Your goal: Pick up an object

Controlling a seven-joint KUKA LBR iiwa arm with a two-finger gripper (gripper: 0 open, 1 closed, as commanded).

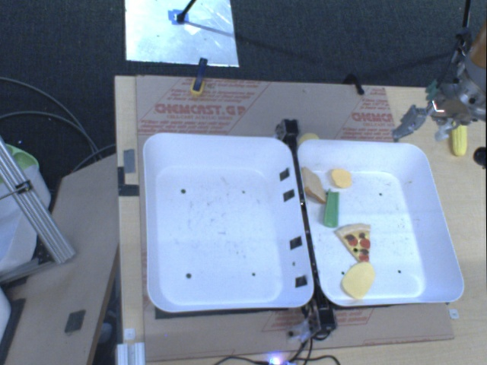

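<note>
Below and to the left of the gripper (428, 125), which hangs over the bench beyond the right bin's (426, 166) far corner, lie the candidates: a green stick (331, 208), a pizza slice (355, 241), a yellow round (342, 178) and a larger yellow piece (358, 280); the fingers look spread with nothing between them, a yellow piece (458, 140) just beside them; judging by this, no pick is done, and descent, closing and lifting all remain

The brown board (251, 101) under the two bins carries red printed letters. On its far left part I can read "CHEMCAST. GP". On its far right corner the same red print stands again, turned at a slant and partly cut, so only "CHEMC" is clear.
</note>
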